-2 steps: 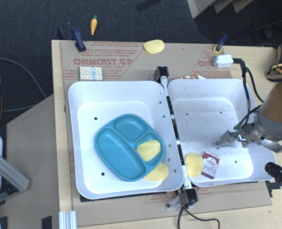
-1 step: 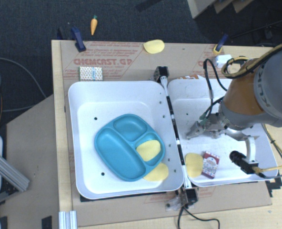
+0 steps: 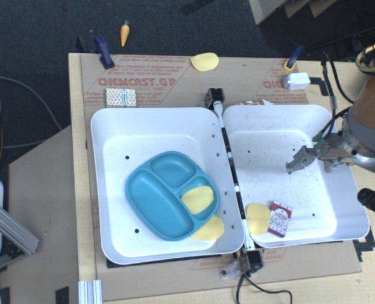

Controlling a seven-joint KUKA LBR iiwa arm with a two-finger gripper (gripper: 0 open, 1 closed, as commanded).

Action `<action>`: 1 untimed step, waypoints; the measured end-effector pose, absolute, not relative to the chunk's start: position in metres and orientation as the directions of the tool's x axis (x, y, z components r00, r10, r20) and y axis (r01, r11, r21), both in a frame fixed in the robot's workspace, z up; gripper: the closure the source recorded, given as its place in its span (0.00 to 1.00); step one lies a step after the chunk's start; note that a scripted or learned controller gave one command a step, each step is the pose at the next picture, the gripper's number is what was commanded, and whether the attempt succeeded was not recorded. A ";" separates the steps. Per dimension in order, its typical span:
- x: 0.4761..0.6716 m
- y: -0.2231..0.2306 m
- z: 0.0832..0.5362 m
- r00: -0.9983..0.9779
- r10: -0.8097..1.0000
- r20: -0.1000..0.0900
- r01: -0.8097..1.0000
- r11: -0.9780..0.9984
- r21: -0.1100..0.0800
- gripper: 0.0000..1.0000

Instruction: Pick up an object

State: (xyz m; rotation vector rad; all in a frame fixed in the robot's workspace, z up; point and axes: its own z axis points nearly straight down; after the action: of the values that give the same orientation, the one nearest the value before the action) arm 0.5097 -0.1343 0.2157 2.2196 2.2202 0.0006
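1. The small red-and-white carton (image 3: 279, 218) lies in the near part of the right bin (image 3: 314, 122), touching a yellow piece (image 3: 258, 218) on its left; its print is too small to read.
2. The gripper (image 3: 299, 160) hangs over the middle of that bin, well apart from the carton, with nothing between its fingers; whether they are spread or closed is unclear.
3. In the left bin (image 3: 111, 132), a blue divided plate (image 3: 159, 192) holds one yellow piece (image 3: 198, 199) and partly covers another (image 3: 209, 230).

Four yellow pieces (image 3: 198, 199), perhaps; two bins (image 3: 105, 132).
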 end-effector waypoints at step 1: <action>0.478 -0.094 0.103 0.000 1.000 0.001 1.000 0.001 -0.002 0.00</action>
State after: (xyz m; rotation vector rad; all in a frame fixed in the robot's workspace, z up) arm 0.4785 -0.0944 0.1026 2.2222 2.2233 -0.0015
